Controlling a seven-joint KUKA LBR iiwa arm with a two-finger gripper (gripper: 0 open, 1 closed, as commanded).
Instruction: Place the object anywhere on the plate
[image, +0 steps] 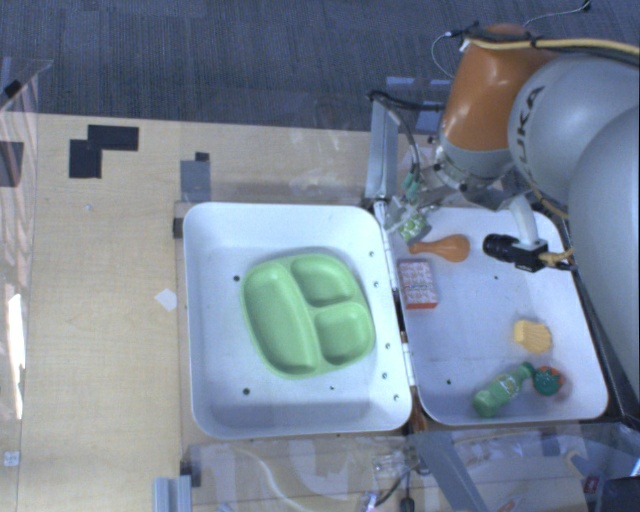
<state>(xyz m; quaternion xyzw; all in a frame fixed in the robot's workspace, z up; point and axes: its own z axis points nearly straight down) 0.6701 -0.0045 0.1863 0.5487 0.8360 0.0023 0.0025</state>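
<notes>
Orange wooden spoon-shaped piece (443, 247) lies at the right white bin's (580, 400) twelve o'clock edge, just at four o'clock of my gripper (410, 215); my grip's state I cannot tell. Green three-compartment plastic plate (307, 313) sits mid left white bin (215, 400).

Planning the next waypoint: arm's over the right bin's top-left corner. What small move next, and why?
Probably a short drop onto the orange, spoon-shaped piece. The gripper sits at the right white bin's top-left corner, just beside that piece, while the green three-compartment plate in the left white bin has nothing on it. Its finger state is unreadable, so the grasp needs checking.
</notes>
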